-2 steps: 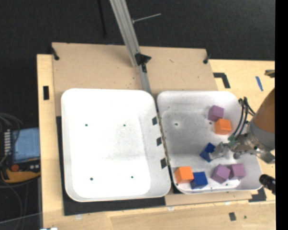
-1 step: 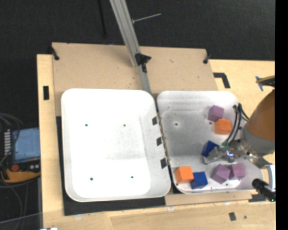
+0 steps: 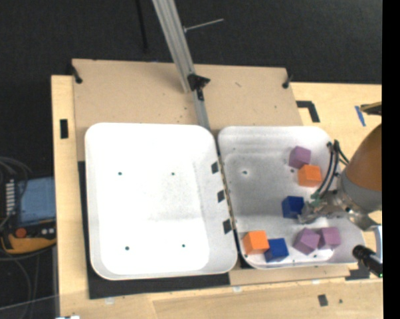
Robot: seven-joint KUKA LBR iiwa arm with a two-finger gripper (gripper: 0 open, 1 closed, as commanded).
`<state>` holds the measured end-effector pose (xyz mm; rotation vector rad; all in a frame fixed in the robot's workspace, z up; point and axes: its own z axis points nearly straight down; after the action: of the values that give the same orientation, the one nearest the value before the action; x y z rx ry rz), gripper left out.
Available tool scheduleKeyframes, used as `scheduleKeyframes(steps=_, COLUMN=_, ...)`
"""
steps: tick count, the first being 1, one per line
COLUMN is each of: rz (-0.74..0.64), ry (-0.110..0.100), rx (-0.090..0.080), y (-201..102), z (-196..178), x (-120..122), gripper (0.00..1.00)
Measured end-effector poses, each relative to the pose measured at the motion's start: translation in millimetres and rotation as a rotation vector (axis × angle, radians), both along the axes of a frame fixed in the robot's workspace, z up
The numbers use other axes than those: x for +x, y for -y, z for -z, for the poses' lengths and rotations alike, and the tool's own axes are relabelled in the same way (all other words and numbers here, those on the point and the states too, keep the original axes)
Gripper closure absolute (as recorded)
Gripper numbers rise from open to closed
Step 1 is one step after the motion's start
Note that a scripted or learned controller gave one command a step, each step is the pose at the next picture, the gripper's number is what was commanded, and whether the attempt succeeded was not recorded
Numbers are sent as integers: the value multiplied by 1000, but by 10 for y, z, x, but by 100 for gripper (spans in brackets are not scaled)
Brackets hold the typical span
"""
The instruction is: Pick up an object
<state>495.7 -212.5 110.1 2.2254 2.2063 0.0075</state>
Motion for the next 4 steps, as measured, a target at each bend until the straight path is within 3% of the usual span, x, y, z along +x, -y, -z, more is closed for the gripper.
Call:
scheduleKeyframes(steps=3, rz=-13, ry=-2, rx=0, y=-129, z=-1462, x=181, gripper=100)
scheduleKeyframes(steps=4, rz=-16, ry=-6, rx=2, y=-124, z=-1570, x=191, gripper=100)
